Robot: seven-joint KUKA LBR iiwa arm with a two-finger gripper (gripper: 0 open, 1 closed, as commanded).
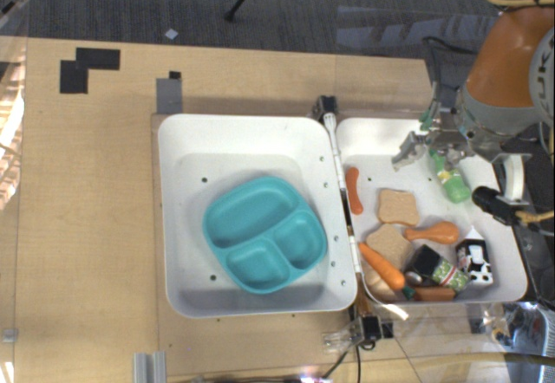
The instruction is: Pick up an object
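My gripper (427, 154) hangs over the back of the right bin (373, 137), its two fingers spread apart and open, with nothing between them. A green bottle-shaped toy (454, 185) lies just below the right finger, partly under it. Further forward in that bin lie a red sausage (352, 189), a bread slice (397, 206), a second bread slice (387, 240), an orange drumstick (433, 233), a carrot (381, 265), and a black-and-white cow-patterned carton (474, 262).
The left bin (186, 156) holds a teal divided plate (264, 234). A green can (447, 274) and another red sausage (434, 293) crowd the right bin's front corner. The arm's orange band (512, 61) stands at the right.
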